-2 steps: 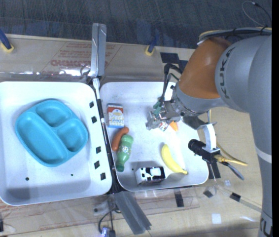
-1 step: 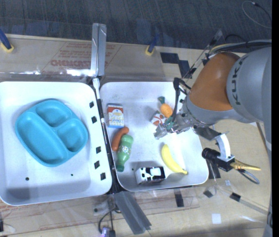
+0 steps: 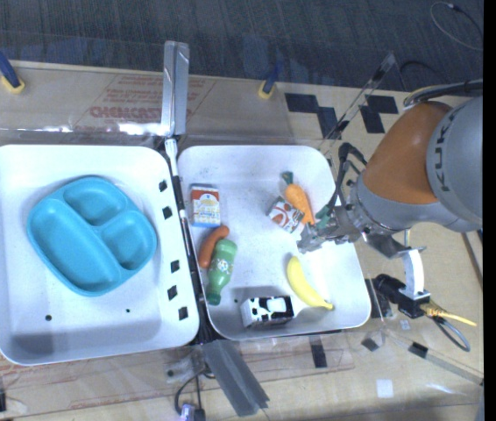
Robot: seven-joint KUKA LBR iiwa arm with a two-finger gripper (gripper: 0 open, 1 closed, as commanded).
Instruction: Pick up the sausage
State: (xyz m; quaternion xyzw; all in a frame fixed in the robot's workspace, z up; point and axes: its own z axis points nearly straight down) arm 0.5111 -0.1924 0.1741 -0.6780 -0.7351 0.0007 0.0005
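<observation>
Beside the green bottle (image 3: 220, 271) the sausage (image 3: 212, 245) slants upper-right to lower-left — gripper (image 3: 316, 232) state unclear.

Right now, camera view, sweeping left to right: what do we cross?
Blue divided plate → sausage → toy cow → banana → gripper → orange band. Left out for overlapping columns: the green bottle, small carton, carrot and snack packet.
</observation>
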